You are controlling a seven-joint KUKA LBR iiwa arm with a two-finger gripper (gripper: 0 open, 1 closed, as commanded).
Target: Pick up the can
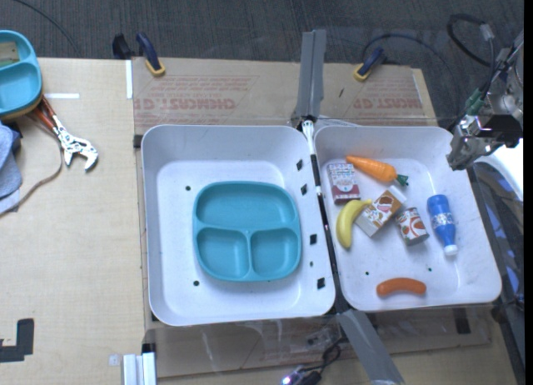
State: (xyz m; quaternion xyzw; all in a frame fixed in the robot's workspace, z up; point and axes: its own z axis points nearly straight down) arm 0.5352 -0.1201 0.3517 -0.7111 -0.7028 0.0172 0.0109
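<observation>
From above the bench, the gripper (pixel 463 155) is hanging at the right bin's (pixel 479 287) upper right rim, apart from everything inside it; whether it is clenched or released I cannot tell. The can (pixel 411 225), small with a red-and-white label, is lying in the middle of that bin, just beside a small juice carton (pixel 377 213) and a blue bottle (pixel 442 223). A banana (pixel 348 221) is lying left of the carton, with a red-and-white box (pixel 341 182) and a carrot (pixel 374 168) above them. A sausage (pixel 401 288) is resting near the bin's front wall. A teal divided plate (pixel 247 231) is sitting in the left bin (pixel 158 233). A wrench (pixel 73 147) is lying on the bench far left.
</observation>
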